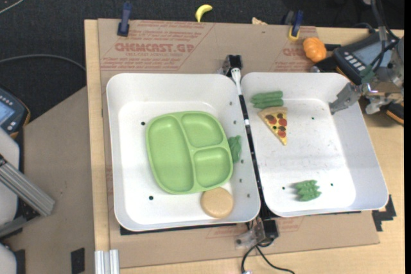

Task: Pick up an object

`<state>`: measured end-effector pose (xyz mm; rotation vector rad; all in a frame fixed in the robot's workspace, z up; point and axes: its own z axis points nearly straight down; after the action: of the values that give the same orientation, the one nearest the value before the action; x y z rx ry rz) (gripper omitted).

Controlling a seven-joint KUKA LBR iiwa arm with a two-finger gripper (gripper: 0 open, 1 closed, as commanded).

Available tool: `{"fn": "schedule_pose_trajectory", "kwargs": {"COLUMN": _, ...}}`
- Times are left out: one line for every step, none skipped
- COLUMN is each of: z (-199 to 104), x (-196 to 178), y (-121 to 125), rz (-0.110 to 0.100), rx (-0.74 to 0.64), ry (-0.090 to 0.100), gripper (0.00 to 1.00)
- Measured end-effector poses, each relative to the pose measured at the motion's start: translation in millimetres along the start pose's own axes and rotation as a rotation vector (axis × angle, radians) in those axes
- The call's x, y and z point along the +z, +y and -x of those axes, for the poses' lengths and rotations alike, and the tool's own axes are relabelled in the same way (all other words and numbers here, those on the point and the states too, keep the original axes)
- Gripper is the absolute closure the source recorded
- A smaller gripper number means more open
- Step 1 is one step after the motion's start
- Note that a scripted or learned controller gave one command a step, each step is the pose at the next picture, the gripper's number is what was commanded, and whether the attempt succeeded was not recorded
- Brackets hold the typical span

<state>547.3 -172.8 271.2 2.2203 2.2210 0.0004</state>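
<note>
Gripper (341, 99) is hovering over the right bin's (359, 157) far right rim, fingers splayed open and gripping nothing. Pizza slice (276, 124) is lying nearest, so it needs centring above that before descending.

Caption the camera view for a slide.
Hand at right bin's edge, near pizza slice and green beans; left bin holds green tray.

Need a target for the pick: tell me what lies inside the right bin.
In the right bin: a pizza slice, green beans near the far wall, another green bunch near the front. The claw hangs over its right rim.
</note>
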Motion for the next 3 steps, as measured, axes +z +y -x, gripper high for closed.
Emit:
{"fn": "schedule_pose_trajectory", "kwargs": {"z": 30.8, "x": 157.3, "y": -41.2, "rz": -0.018, "rx": 0.006, "ry": 0.005, "gripper": 0.00}}
{"fn": "schedule_pose_trajectory", "kwargs": {"z": -26.5, "x": 188.4, "y": -67.1, "rz": -0.007, "rx": -0.002, "ry": 0.005, "gripper": 0.00}}
{"fn": "schedule_pose_trajectory", "kwargs": {"z": -23.2, "x": 176.2, "y": -65.0, "rz": 0.001, "rx": 0.002, "ry": 0.000, "gripper": 1.00}}
